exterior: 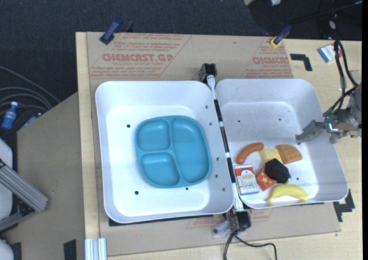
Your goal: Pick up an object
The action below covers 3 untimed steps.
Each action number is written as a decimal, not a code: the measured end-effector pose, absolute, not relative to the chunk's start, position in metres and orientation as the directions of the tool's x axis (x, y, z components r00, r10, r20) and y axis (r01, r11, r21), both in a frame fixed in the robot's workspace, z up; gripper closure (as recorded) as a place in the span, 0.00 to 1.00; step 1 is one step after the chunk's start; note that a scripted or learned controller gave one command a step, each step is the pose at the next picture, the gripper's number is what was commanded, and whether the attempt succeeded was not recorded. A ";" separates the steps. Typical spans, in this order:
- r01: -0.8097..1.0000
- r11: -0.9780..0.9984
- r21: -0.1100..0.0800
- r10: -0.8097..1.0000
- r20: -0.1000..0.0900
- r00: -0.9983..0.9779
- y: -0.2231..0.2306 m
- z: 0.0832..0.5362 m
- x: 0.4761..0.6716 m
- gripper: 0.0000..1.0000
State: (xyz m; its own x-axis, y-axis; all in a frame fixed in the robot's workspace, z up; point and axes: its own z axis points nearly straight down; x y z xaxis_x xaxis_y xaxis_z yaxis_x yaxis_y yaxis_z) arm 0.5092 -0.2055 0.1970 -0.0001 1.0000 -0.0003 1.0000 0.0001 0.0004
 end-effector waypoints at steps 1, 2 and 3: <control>1.000 0.002 -0.004 1.000 0.004 -0.002 -0.211 0.087 0.547 0.00; 1.000 0.002 0.001 1.000 0.001 -0.002 -0.137 0.085 0.584 0.00; 1.000 0.002 0.001 1.000 0.000 -0.002 -0.114 0.085 0.664 0.00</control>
State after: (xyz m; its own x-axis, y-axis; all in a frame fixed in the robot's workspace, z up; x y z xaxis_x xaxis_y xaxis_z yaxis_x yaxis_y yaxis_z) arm 0.6643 -0.1140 0.0851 -0.0021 1.0000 0.0000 1.0000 0.0021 0.0012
